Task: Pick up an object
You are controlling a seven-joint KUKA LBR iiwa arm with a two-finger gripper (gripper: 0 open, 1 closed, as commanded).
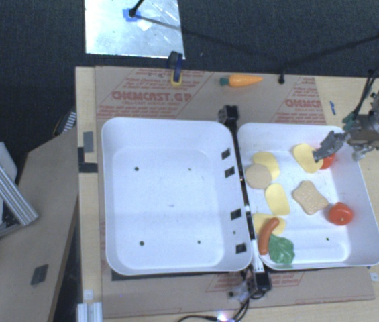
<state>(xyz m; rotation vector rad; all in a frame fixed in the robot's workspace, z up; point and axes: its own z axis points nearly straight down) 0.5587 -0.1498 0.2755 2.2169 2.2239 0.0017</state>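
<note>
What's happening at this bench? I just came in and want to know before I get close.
A robot arm reaches in from the right over the right bin, which holds toy food: yellow slices, a bread slice, a tomato, a sausage and a green piece. Its end effector sits low by the yellow piece and something red near the bin's far side. Whether it has gripped anything can't be told. The left bin sits alongside, and a toy carrot lies on the board beyond.

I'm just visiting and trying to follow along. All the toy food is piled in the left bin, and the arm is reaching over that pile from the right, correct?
Not quite: the toy food, such as the bread slice and tomato, lies in the right bin, as the camera view shows. The left bin holds none. The end effector does reach in from the right.
</note>
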